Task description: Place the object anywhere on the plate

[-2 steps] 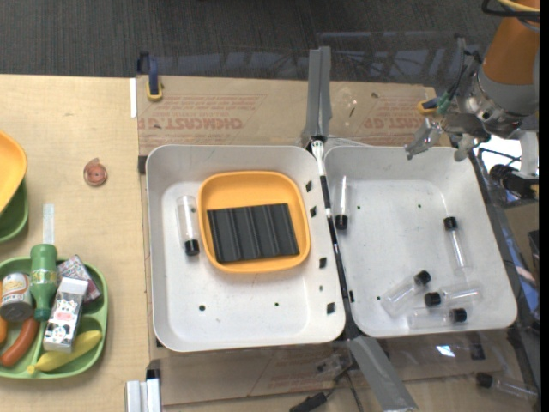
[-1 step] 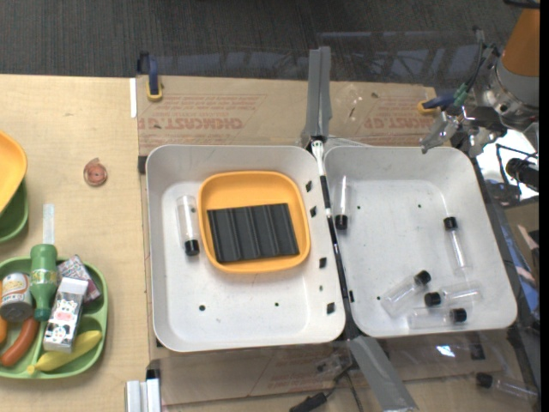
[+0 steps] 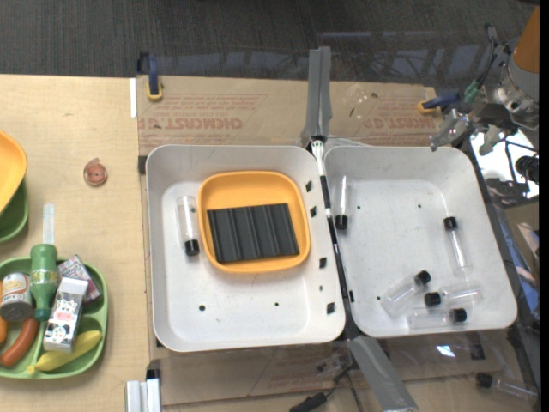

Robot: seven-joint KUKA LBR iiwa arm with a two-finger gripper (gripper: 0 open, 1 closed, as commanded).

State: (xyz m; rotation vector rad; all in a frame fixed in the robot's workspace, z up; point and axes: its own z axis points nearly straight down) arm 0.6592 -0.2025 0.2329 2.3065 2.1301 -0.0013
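An orange plate (image 3: pixel 254 189) with a dark ridged insert lies in the left bin (image 3: pixel 171 307). One clear tube with a black cap (image 3: pixel 186 224) lies just left of the plate. The right bin (image 3: pixel 386 187) holds several more clear black-capped tubes: one by its left wall (image 3: pixel 340 202), one near its right side (image 3: pixel 455 243), and a cluster at the front right (image 3: pixel 429 303). My gripper (image 3: pixel 456 129) hangs above the far right corner of the right bin, apart from every tube, with nothing seen in it.
A wooden table on the left bears a green tray of toy food (image 3: pixel 51 316), an orange bowl (image 3: pixel 9 174) and a small pink piece (image 3: pixel 95 172). Cardboard (image 3: pixel 223 114) lies under the bins. Cables and metal parts (image 3: pixel 515 170) crowd the right side.
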